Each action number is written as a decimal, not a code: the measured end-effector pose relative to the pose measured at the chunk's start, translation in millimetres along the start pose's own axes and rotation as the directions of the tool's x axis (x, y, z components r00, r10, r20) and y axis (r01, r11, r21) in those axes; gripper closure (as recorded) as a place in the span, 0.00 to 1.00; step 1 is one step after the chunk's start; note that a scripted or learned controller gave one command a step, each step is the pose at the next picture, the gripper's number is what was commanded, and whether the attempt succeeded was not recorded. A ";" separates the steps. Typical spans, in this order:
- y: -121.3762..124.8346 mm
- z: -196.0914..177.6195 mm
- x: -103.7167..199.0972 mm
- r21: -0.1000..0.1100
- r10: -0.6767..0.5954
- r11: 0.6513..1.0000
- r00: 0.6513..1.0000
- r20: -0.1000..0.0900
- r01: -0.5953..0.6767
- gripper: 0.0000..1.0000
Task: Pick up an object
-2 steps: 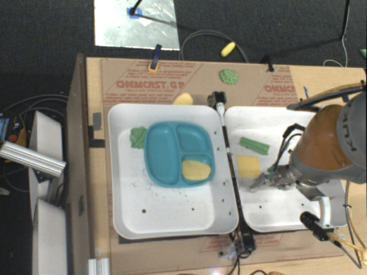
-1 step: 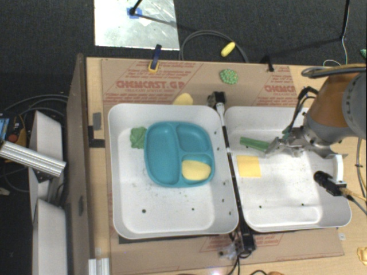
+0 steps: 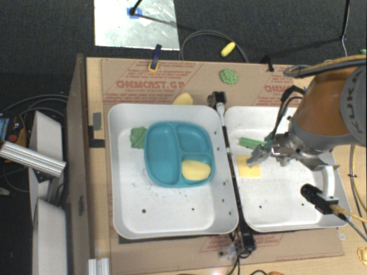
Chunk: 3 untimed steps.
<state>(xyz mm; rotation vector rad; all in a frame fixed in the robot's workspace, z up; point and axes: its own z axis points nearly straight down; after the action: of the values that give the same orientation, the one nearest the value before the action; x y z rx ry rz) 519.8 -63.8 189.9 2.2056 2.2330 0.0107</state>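
Flat yellow square [image 3: 250,169] lies under the end effector [image 3: 256,155]; its grip can't be told.

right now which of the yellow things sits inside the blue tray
The rounded yellow piece in the blue tray's lower right compartment. The flat yellow square lies in the right bin, by the gripper.

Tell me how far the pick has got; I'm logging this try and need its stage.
Done: the arm has reached into the right bin, and its tool sits low at the yellow flat piece and the green object. In hand: nothing I can confirm; the tool's tip is too blurred to judge. Left: a clear grasp and lift. The yellow lump lies untouched in the blue tray.
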 end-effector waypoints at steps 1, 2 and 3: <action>60.7 95.8 -55.4 0.006 0.013 1.000 1.000 0.004 -0.013 0.00; 14.3 92.9 -55.2 0.010 0.013 1.000 1.000 0.002 -0.013 0.00; 52.9 104.8 -56.3 0.003 0.007 1.000 1.000 0.004 -0.007 0.00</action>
<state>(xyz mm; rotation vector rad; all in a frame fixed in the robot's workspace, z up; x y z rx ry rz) 574.1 -119.2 85.3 2.2134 2.2244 0.0036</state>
